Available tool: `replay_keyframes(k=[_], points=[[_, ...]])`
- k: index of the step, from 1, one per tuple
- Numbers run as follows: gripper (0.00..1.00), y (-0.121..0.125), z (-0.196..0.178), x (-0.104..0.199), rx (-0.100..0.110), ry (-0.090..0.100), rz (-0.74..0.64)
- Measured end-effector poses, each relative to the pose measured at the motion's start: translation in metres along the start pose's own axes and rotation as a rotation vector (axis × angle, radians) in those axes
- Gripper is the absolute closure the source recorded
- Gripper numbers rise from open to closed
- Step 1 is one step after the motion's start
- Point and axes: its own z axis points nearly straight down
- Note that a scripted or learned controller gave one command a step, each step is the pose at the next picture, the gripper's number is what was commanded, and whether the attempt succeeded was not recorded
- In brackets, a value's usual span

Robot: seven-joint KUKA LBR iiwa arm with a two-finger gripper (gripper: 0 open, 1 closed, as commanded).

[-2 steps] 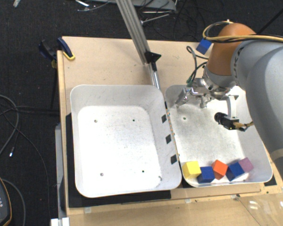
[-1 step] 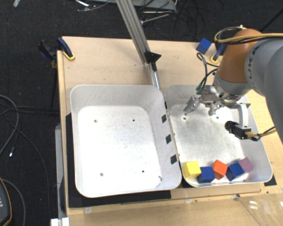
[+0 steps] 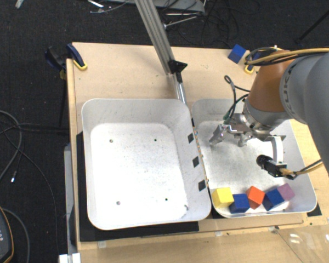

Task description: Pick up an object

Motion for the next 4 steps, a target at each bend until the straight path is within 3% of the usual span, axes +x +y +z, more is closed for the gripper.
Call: replay_keyframes(k=[1, 2, 3, 4], points=[[0.0, -0.02, -0.034, 0.008, -0.004, 0.001, -0.001], [0.0, -0.052, -0.041, 0.001, -0.001, 0.0, 0.0], [0.0, -0.103, -0.026, 0.01, 0.002, 0.001, 0.0], [0.0, -0.119, 0.0, 0.003, -0.004, 0.0, 0.0]])
